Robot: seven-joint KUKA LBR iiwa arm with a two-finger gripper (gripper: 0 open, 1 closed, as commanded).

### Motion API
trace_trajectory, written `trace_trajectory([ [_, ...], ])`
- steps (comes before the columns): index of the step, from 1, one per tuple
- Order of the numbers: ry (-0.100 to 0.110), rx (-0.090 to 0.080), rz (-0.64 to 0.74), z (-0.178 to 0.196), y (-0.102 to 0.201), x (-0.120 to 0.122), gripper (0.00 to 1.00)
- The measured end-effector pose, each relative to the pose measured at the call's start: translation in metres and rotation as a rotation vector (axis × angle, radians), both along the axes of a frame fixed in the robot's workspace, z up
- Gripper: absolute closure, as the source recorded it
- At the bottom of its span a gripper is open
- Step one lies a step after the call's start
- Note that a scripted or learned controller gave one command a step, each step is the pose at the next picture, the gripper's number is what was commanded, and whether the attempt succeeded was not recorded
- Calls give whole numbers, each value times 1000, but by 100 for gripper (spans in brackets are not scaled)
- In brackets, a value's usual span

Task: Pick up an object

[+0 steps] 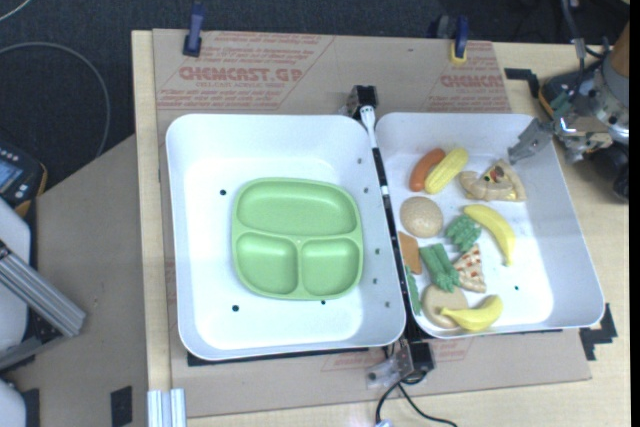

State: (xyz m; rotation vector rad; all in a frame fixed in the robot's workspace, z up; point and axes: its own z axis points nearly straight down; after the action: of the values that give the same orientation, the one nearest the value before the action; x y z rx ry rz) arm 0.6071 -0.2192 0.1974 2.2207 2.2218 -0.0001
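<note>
Toy food items lie clustered in the right bin (570, 245): a corn cob (446, 169) touching a carrot-like orange piece (426, 169), a pizza slice (493, 183), a bread roll (421, 215), a banana (494, 229), broccoli (463, 233) and a second banana (473, 314) near the front rim. The gripper (527, 144) hovers over the bin's far right corner, just beside the pizza slice, holding nothing; its finger spacing cannot be resolved. The left bin (195, 245) contains a green compartment tray (297, 237), centred. Both bins rest on a cardboard-covered bench (300, 65).
</note>
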Motion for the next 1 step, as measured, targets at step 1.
trace_trajectory([
  [1,15,25,6,-116,6,61,0],
])
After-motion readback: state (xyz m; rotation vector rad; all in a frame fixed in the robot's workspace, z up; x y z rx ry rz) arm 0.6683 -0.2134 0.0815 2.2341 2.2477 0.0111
